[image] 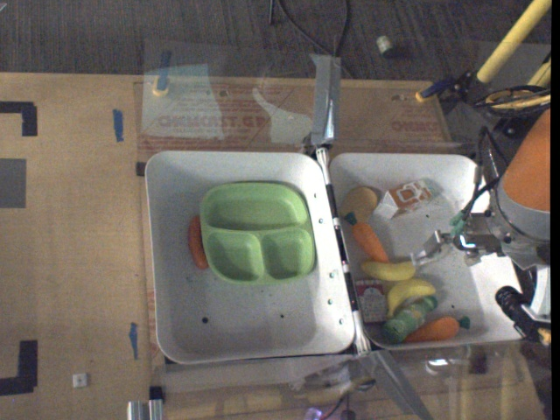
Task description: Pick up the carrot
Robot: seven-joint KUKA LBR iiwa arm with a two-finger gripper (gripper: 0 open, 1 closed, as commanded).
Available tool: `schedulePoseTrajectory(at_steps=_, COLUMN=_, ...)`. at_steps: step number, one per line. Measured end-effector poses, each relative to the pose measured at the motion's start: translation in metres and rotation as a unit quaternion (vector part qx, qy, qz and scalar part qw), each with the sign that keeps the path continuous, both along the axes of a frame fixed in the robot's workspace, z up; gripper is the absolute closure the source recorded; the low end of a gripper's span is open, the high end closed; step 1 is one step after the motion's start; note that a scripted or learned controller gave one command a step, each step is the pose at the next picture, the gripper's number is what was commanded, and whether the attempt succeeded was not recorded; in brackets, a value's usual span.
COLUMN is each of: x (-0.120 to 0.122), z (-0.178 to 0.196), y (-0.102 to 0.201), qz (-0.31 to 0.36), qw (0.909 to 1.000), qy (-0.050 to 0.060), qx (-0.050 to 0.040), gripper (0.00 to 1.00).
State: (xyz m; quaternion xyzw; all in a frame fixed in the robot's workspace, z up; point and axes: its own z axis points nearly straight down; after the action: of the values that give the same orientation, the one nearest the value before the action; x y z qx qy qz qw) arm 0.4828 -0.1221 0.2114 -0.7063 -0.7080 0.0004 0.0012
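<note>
just beside the open, empty pincer (435, 248), an orange carrot (368, 239) with green top lies slanted

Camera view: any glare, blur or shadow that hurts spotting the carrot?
Camera view: soft focus overall, mild grain; a clear sheet behind the bins throws faint reflections; the white right bin is bright but not blown out; the carrot reads clearly orange; the gripper is small and blurred.

Robotics lab: cardboard-topped bench (79, 261), two white bins (166, 234), blue tape marks (117, 125), loose cable (306, 16) on carpet.
</note>
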Motion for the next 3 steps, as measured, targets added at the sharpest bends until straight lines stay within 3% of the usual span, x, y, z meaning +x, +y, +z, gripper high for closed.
schedulePoseTrajectory(at_steps=1, x=0.032, z=-0.060, y=0.029, qz=0.067, qw=0.9977, qy=0.000, qx=0.0003, gripper=0.00)
schedulePoseTrajectory(at_steps=2, x=0.089, z=-0.123, y=0.016, qz=0.012, qw=0.9999, qy=-0.006, qx=-0.0008, gripper=0.00)
schedulePoseTrajectory(at_steps=3, x=0.070, z=-0.027, y=0.072, qz=0.126, qw=0.9921, qy=-0.002, qx=-0.0005, gripper=0.00)
